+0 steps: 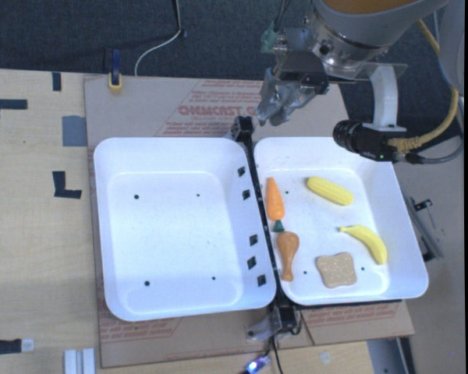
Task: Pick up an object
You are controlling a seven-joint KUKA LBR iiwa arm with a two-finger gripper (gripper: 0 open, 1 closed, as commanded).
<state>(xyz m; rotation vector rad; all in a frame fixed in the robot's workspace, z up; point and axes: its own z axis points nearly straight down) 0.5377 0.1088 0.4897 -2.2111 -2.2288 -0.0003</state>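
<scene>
Objects: five toy foods lie in the right bin (pixel 390 179), all below the tool and apart from it.
Carrot (pixel 274 199): nearest the tool, orange, lying along the divider just below and slightly left of it.
Drumstick (pixel 287 254): brown, further down from the tool, just past the carrot's green end.
Corn cob (pixel 329 191): yellow, below and to the right of the tool.
Banana (pixel 368 242): yellow, well below and right of the tool, near the bin's right wall.
Bread slice (pixel 336 270): tan, farthest from the tool, beside the banana.
Tool (pixel 279 107): hangs above the counter (pixel 31 209) just beyond the far rim; whether it is spread or pressed together, I cannot tell.
Left bin (pixel 168 232): white, below and left of the tool.
</scene>
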